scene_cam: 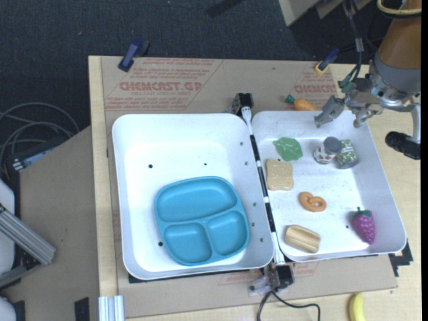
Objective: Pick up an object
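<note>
Claw: our gripper (pixel 346 110) hangs at the far right rim of the right bin (pixel 381 199); its two grey fingers (pixel 327 116) stand spread apart with nothing between them.
Arm: we see the orange band (pixel 403 42) at the upper right corner, above the grey wrist.
Surface: we work on a pale bench topped with a brown cardboard sheet (pixel 167 82) printed in red letters.
Bins: two shallow white bins sit side by side, touching along a middle seam; black clips (pixel 243 101) sit at the seam's far and near ends.
Left bin: the left bin (pixel 134 179) bears a blue divided tray (pixel 200 219) with three compartments.
Room: dark carpet (pixel 100 12) lies beyond the bench; we see grey cables (pixel 27 139) at the left and a blue clamp (pixel 132 54) on the cardboard's far edge.
Loose items: a yellow thing (pixel 356 307) lies on the bench near the bottom edge, and a small orange piece (pixel 302 103) lies just beyond the right bin's far rim.
Task things: all lie in the right bin, apart from the claw.
Nearest thing: a grey and green patterned lump (pixel 336 152) lies just below the fingers, not touched.
Green leaf (pixel 288 148): flat, near the seam.
Tan cracker (pixel 279 175): square, just below the leaf.
Pretzel (pixel 312 202): small, orange-brown, at the bin's middle.
Bread roll (pixel 301 238): golden, at the near edge.
Purple grapes (pixel 364 225): bunch with a green top, near right corner.
</note>
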Available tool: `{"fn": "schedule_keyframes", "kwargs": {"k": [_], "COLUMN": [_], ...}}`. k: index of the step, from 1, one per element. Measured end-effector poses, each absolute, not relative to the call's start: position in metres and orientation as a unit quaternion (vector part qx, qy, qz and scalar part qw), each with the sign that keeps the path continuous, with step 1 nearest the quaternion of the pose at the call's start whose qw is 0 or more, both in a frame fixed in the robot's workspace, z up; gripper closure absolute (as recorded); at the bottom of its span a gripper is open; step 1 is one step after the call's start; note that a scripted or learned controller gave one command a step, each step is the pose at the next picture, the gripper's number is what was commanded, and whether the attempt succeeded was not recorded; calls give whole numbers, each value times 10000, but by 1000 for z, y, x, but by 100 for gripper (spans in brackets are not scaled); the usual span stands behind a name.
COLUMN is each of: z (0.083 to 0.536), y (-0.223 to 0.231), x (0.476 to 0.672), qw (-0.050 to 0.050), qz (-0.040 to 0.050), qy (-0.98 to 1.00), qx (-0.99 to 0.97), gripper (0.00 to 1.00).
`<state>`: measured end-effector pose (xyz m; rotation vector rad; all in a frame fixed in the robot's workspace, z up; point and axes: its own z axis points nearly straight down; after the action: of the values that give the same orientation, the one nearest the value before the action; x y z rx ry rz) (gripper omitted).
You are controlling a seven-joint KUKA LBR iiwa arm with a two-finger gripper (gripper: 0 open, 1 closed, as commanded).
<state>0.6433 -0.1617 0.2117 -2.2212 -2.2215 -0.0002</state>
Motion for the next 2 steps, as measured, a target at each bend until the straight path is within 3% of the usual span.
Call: {"fn": "schedule_keyframes", "kwargs": {"k": [1, 2], "z": [84, 85], "y": [-209, -201], "x": [653, 611], "qw": [12, 5], "qz": [1, 2], "qy": [-7076, -7069], "qx": [-7066, -7073], "gripper": [0, 0]}}
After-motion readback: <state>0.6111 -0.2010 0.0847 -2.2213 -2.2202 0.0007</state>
